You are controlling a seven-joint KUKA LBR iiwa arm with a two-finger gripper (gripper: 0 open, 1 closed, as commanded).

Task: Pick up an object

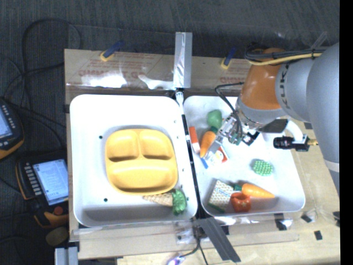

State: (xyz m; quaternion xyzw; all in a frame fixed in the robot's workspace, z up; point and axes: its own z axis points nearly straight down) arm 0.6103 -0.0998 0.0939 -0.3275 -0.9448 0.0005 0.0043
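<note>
Currently, the claw (229, 133) is lowered into the right bin (292, 189); whether it is clenched cannot be told. A small carrot (207, 142) is seen just beside it, to its left.

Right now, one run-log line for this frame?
phase: reaching | tool: low in right white bin, beside small orange carrot | held: nothing seen | yellow divided plate: left bin

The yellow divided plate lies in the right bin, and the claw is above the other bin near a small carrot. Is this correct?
Not quite: the camera view shows the yellow divided plate in the left bin. The claw is above the right bin, near a small carrot.
</note>
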